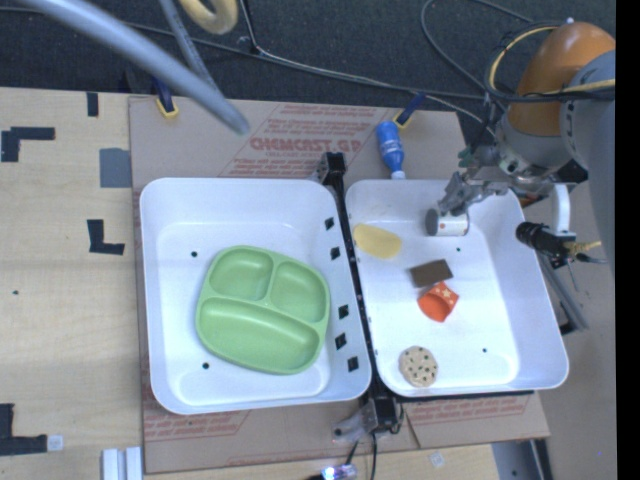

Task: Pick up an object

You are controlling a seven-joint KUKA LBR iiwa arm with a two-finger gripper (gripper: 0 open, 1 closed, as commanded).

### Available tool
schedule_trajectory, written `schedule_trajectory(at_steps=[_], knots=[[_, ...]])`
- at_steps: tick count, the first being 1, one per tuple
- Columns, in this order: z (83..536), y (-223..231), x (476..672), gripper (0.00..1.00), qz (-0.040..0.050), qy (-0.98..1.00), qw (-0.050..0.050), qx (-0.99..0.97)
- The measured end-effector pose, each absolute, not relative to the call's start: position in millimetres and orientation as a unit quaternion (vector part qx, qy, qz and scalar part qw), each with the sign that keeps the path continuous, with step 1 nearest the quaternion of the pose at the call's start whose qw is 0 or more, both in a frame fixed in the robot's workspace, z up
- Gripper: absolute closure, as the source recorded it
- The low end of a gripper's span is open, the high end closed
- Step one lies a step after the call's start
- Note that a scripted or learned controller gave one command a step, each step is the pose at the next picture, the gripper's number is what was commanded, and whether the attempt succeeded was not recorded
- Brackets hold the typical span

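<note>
Cookie [419,365] at right bin's [520,298] near end, fingers [447,216] low at far end, spread indiscernible.

The two-finger metal gripper [449,218] is too small and blurred to read its fingertips. Behind it, the grey arm with its orange band [560,63] is cut off by the right edge.

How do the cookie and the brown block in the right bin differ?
The cookie is round, tan and speckled; the brown block is rectangular and plain dark brown. The cookie lies near the right bin's front edge; the block sits mid-bin, beside the orange piece. Both lie flat.
</note>
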State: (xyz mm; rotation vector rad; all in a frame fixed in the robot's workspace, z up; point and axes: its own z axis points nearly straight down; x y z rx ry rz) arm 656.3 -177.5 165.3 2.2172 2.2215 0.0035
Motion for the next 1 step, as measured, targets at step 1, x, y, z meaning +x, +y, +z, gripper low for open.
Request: schedule_trajectory(at_steps=[1], knots=[[220.0, -181.9, 666.5, 1.00, 0.0011, 0.708, 0.002, 0.707]])
